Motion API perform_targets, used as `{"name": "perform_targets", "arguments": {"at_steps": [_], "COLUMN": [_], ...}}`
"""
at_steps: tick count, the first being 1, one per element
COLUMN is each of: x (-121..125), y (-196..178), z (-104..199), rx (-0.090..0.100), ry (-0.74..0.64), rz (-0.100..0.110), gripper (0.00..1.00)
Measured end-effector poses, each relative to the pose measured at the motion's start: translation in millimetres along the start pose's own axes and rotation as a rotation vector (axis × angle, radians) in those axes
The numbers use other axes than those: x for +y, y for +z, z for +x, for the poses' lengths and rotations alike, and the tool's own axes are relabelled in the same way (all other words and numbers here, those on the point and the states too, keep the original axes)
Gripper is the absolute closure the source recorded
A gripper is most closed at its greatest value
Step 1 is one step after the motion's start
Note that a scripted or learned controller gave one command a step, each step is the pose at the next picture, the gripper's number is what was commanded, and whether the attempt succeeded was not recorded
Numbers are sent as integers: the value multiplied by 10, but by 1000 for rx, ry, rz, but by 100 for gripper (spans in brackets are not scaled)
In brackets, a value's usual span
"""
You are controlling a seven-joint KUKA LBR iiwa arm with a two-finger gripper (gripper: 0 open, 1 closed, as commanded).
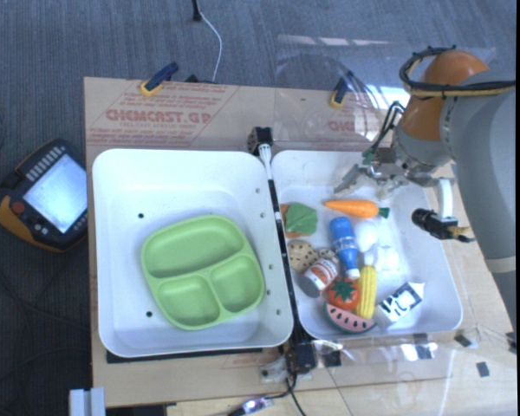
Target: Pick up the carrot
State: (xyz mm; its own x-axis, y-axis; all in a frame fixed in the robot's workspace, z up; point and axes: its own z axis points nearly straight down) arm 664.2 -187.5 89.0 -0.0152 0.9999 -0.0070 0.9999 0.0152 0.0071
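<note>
Your gripper [370, 177] is hovering with fingers spread apart just above the orange plastic carrot [352, 206], which is lying ungrasped in the right white bin [446, 297].

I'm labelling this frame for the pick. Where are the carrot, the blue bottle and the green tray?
carrot [350, 206], camera view, middle of the orange body.
blue bottle [344, 238], camera view, middle of the blue body.
green tray [203, 269], camera view, ridge between its compartments.
</note>
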Motion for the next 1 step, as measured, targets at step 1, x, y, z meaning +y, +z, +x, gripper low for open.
{"name": "perform_targets", "arguments": {"at_steps": [1], "x": [-557], "y": [-12], "z": [121], "rx": [0], "ry": [71], "rz": [0], "gripper": [0]}}
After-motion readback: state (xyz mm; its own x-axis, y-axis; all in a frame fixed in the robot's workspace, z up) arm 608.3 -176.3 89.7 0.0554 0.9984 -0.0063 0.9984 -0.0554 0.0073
